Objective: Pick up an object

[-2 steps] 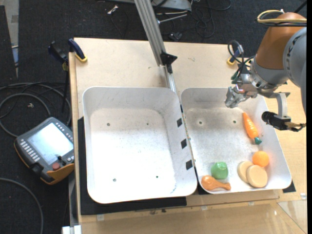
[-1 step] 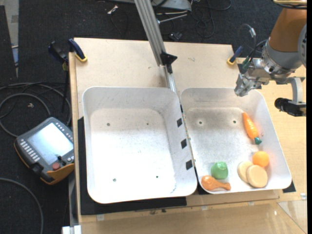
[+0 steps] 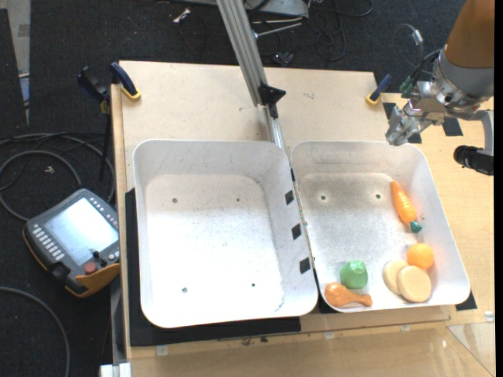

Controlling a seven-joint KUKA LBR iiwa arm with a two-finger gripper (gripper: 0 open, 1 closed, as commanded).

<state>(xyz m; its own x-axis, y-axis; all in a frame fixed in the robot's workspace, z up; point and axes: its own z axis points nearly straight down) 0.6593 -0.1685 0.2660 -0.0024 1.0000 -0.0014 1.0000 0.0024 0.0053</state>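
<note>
Gripper (image 3: 402, 129): above right bin's (image 3: 357, 157) far rim, finger state cannot be told. Carrot (image 3: 404, 204), orange (image 3: 420, 256) along right wall; bin's middle floor bare.

White bins (image 3: 212, 163) on a pale tan worktop (image 3: 196, 93); inside the right one an orange carrot (image 3: 404, 204) with a green tip, an orange ball (image 3: 420, 256), a green apple (image 3: 354, 274), cream rounds (image 3: 409, 281)
</note>
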